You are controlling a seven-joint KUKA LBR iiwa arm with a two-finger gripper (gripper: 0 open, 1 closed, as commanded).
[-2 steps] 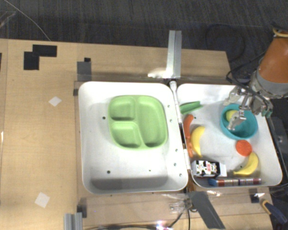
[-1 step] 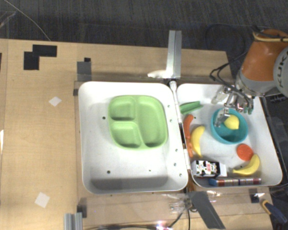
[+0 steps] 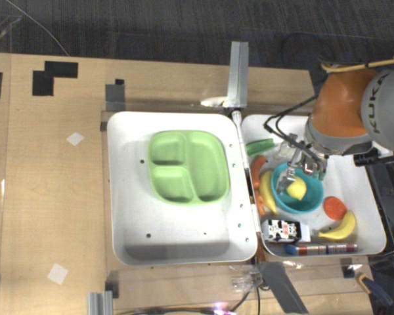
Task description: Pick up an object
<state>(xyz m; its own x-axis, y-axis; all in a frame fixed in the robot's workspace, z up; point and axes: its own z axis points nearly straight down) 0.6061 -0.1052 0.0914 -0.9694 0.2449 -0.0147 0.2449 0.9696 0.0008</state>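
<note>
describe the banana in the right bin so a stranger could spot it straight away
Start at the right-hand white bin. Along its near edge lies a curved yellow banana, just below an orange-red round piece and above a row of markers. It lies outside the teal bowl.

Tray [image 3: 186,166] in left bin [image 3: 128,195]

1. The KUKA arm [image 3: 374,110] comes in from the right side of the view, grey body, with the orange band [image 3: 338,107] sitting just above the wrist.
2. The wrist is angled down and to the left, so the tool end points into the frame's lower middle.
3. A black cable loops off the wrist on the left side.
4. The gripper [image 3: 295,176] hangs low, below and left of the orange band.
</note>
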